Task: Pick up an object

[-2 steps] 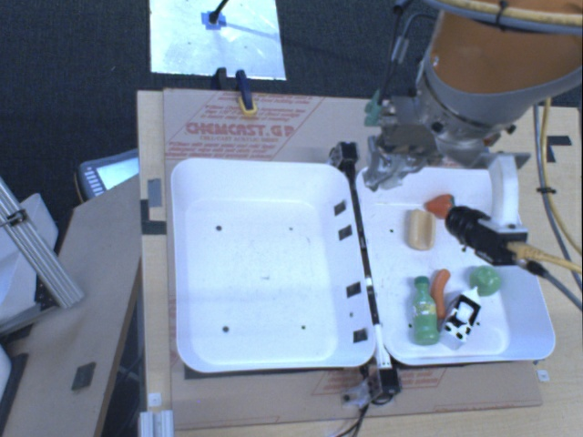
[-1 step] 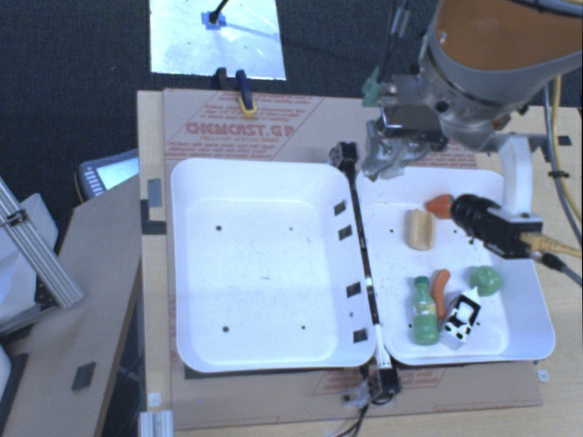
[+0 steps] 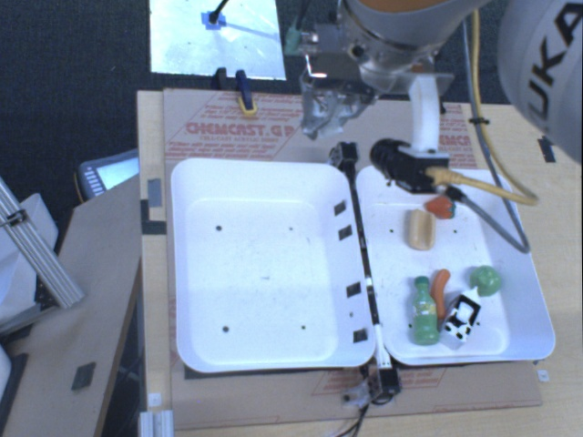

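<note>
End effector hangs high at 12 o'clock, grip state unclear, nothing visibly held: approach step, next descend onto bread roll in right bin.

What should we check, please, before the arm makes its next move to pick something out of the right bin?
1. Objects to pick are in the right bin: ok. A green bottle, carrot, green ball, bread roll, red piece and black-and-white toy lie there.
2. Gripper over a target: not ok; it sits above the back edge, between the bins.
3. Gripper free of any object: cannot tell.
4. Isolated target: ok, the bread roll lies apart; the bottle, carrot and toy crowd together.
5. Yellow cable clear of targets: not ok, it runs beside the red piece.
</note>
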